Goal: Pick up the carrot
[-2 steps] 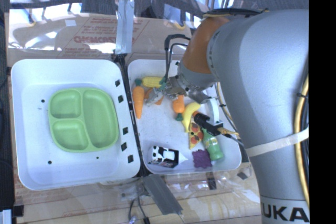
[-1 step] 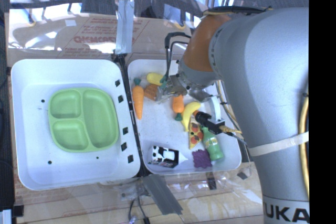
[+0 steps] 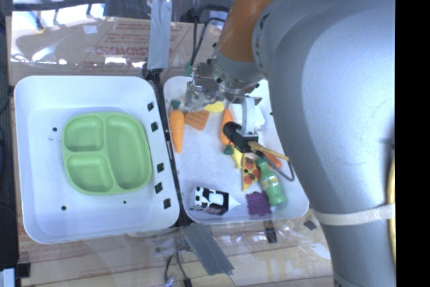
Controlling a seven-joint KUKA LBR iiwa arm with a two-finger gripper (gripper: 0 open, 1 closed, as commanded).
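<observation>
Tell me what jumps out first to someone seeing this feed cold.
The big grey arm fills the right side, its orange band above the wrist, reaching over the right bin. Next is the green divided plate sitting alone in the left bin. Then the toy clutter in the right bin: the carrot along its left edge, a green bottle and a black-and-white cow nearer the front.

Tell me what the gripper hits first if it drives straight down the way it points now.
Probably the orange cracker-like piece lying just below the gripper, with the carrot slightly to its left along the right bin's wall. Depth is unclear from this slanted view, so it might reach the carrot's top instead.
</observation>
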